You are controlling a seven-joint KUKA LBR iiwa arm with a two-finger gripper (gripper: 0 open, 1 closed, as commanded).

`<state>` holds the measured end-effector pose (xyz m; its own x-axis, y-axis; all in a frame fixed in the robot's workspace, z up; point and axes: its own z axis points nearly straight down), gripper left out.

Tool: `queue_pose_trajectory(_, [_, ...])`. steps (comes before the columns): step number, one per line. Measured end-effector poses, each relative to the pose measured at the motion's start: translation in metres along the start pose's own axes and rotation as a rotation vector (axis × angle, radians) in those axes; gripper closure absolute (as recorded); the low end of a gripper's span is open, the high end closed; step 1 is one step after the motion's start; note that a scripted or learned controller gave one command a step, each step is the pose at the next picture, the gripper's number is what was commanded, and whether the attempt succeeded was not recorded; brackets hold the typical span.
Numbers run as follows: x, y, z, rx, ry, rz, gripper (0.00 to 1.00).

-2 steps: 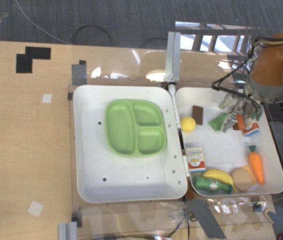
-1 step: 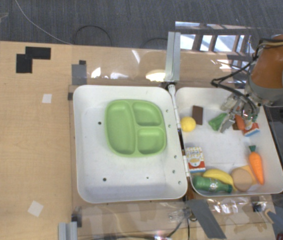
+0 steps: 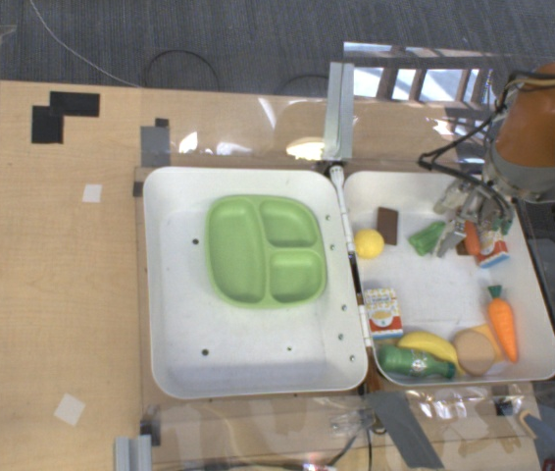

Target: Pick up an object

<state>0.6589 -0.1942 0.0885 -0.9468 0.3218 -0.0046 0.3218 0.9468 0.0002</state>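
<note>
Pale wooden bench (image 3: 52,292) under everything, dark carpet beyond its far edge. Well off to the view's left of the gripper (image 3: 471,216): left bin (image 3: 175,361), holding just a green divided plate (image 3: 263,250), flat, compartments up.

Nearer the gripper, across the wall between the bins: right bin (image 3: 434,283), crowded. Far to the gripper's left, a yellow ball (image 3: 369,243) with a brown block (image 3: 386,226) just beside it. Just left of the gripper and slightly nearer the camera, a green wedge (image 3: 427,236), long axis running roughly left-right, its thin end toward the gripper (likeliest target, going by closeness). Right below the gripper, partly covered by it, a red-and-white carton (image 3: 490,251); touching or merely close, cannot tell.

Well toward the camera from the gripper: fries box (image 3: 382,312), banana (image 3: 427,342), green bottle (image 3: 415,364), tan round thing (image 3: 474,351), and a carrot (image 3: 502,328) lying near-to-far.

Hangs low over the bin's far right corner; open or closed, cannot tell. Nothing visibly held.
</note>
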Motion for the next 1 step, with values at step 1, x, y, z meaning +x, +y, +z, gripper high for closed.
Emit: queue_pose_trajectory(1, [-0.0033, -0.0012, 0.001, 0.0, 0.01, 0.019, 0.0])
